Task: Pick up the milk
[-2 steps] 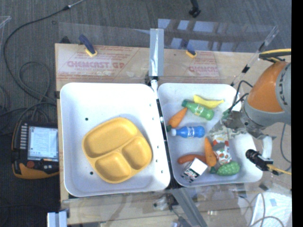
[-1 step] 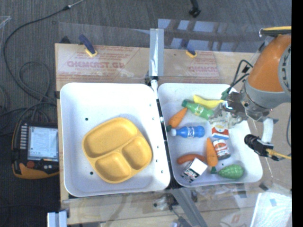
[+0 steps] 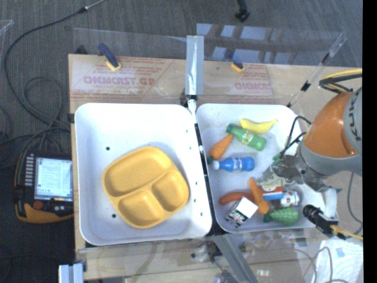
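The milk (image 3: 242, 209) is a small white carton with a dark printed side, lying near the front edge of the right bin (image 3: 206, 208). It rests against a red sausage (image 3: 232, 197) and an orange carrot (image 3: 255, 191). My gripper (image 3: 277, 177) hangs low over the right part of this bin, up and to the right of the milk and apart from it. It hovers just above a small white and red item (image 3: 273, 188). The grey wrist with its orange band (image 3: 333, 131) hides the bin's right side.
The right bin also holds a yellow banana (image 3: 258, 124), a green bottle (image 3: 247, 137), a second carrot (image 3: 221, 147), a blue bottle (image 3: 235, 164), a small can (image 3: 285, 200) and a green vegetable (image 3: 281, 217). A yellow divided tray (image 3: 146, 186) lies in the left bin (image 3: 94, 128).
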You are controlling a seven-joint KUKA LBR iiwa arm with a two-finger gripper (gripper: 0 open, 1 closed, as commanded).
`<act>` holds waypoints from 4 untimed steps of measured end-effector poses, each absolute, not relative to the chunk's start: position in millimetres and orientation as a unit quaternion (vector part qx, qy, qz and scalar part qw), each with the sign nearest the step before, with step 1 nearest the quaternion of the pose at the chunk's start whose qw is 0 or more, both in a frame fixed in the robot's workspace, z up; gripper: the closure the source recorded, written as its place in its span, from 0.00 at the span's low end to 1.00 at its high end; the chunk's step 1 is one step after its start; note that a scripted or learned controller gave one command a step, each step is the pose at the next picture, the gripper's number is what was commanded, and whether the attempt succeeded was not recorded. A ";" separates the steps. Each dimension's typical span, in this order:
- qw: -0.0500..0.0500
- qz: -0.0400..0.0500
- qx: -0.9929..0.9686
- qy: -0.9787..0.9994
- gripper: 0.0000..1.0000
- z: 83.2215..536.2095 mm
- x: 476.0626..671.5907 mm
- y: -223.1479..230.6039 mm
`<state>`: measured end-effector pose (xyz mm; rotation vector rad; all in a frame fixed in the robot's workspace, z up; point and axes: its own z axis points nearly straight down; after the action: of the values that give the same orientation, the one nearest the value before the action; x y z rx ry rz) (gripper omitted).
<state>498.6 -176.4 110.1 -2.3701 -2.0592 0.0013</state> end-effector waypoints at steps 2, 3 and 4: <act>0.000 0.001 -0.766 -0.642 1.00 192.1 582.5 -203.7; -0.001 -0.001 -0.739 -0.674 1.00 93.2 503.3 -213.8; 0.000 0.002 -0.868 -0.496 1.00 183.2 560.3 -168.4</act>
<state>560.3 -168.4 183.2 -2.7278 -1.5587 0.0071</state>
